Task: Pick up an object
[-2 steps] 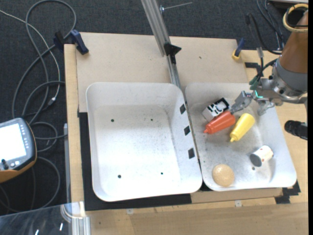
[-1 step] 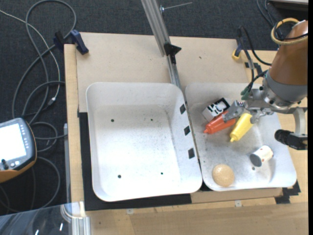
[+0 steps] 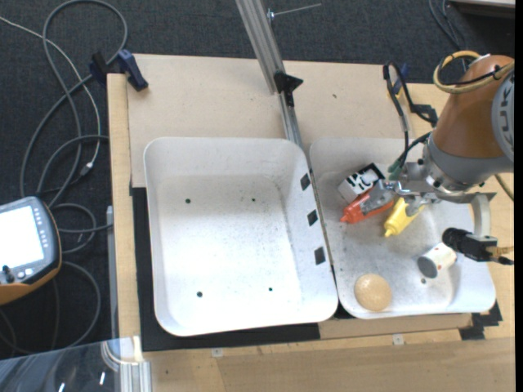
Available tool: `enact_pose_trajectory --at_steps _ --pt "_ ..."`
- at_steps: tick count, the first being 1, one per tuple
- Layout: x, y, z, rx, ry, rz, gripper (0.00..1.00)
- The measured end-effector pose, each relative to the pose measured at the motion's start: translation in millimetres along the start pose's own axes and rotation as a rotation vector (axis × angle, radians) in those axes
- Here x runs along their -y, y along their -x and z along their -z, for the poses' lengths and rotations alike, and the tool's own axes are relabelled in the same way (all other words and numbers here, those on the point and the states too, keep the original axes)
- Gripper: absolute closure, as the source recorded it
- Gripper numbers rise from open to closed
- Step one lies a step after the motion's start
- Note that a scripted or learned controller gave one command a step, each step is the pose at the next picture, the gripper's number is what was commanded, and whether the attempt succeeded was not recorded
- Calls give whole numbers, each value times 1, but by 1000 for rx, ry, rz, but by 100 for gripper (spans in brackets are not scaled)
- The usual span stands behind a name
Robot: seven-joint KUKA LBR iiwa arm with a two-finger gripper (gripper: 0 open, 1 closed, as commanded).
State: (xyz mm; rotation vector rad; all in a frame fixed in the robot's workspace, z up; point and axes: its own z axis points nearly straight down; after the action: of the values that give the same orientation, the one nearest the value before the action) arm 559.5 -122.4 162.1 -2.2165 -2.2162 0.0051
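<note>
My claw point(image 3: 391, 193) hangs low over the right bin point(image 3: 350, 256), about its middle and somewhat toward the far edge, right upon an orange-red plastic piece point(image 3: 362, 210). From this slant I cannot tell how wide the claw stands, nor whether it has hold of anything; my own wrist covers the place where the grip would be.

The orange-red piece lies lengthwise, its pointed end toward the wall next to the left bin point(image 3: 229, 235), its other end running in under my claw; I judge it the thing I am after. A yellow plastic piece point(image 3: 396, 219) lies slanted just beside it on the near side, perhaps touching; a black-and-white block point(image 3: 361, 179) sits just beyond it toward the far edge. A tan ball point(image 3: 373, 291) rests by the near edge; a small white cylinder point(image 3: 437, 260) lies toward the near corner on my arm's side; both are well apart from the claw.

To do this step well, I judge I should close across the narrow width of the orange-red piece, not along its length, and centred on its body rather than its tapering tip, where it might squirt out. The yellow piece is the hazard; it is close enough to be pinched along with the other or pushed aside. I would lift straight up and slowly, so that a poor grip shows itself low over the bin.
</note>
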Motion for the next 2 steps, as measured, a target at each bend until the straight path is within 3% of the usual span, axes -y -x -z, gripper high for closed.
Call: enact_pose_trajectory --at_steps 1,2 --pt "-6 -8 -55 0 0 1 0" --pt "-8 -8 -41 1 8 0 100"
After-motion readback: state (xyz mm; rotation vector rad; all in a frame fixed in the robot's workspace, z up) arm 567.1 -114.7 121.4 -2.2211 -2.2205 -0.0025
